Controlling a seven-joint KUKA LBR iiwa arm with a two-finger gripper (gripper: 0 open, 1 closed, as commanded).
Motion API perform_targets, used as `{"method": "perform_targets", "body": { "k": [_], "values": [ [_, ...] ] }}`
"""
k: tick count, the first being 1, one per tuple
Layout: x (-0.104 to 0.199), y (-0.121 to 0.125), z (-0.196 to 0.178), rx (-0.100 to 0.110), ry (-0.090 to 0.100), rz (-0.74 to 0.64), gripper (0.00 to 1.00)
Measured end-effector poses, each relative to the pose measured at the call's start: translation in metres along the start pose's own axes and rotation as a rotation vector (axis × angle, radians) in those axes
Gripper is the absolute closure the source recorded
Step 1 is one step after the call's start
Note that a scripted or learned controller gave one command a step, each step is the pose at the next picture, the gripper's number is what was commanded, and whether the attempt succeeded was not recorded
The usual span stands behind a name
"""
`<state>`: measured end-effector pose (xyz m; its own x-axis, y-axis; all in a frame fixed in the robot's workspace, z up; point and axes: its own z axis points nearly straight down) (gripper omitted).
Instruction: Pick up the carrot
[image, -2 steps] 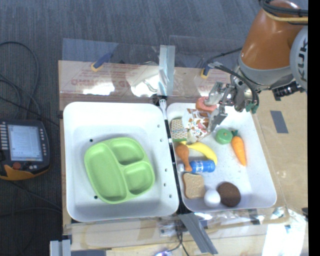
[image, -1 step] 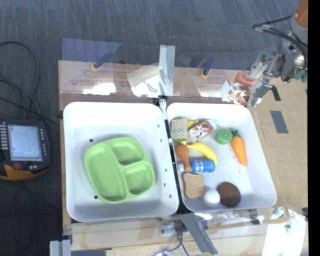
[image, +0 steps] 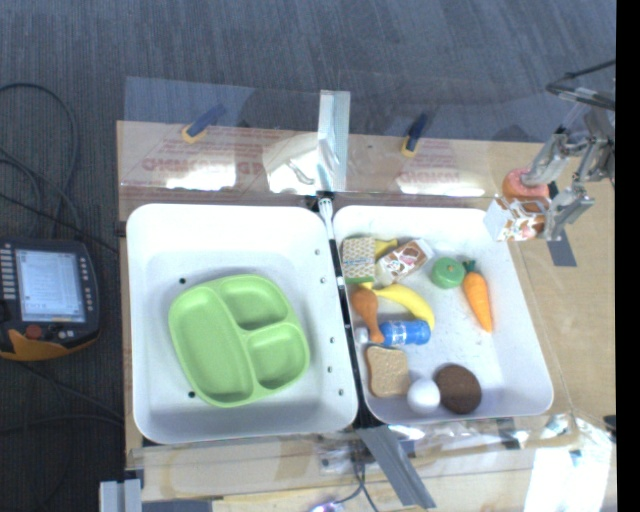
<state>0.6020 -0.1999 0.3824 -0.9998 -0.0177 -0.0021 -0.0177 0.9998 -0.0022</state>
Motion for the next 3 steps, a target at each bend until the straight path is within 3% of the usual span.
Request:
{"method": "perform_targets", "body": {
  "k": [1, 2, 3],
  "values": [
    [-0.002, 0.001, -0.011, 0.002, -0.006, -0.001, 1.0],
    [-0.043, -0.013, -0.017, 0.0, -0.001, -0.121, 1.0],
    [-0.067, 0.022, 0.07, -0.006, 0.01, -0.122, 1.0]
  ]
}}
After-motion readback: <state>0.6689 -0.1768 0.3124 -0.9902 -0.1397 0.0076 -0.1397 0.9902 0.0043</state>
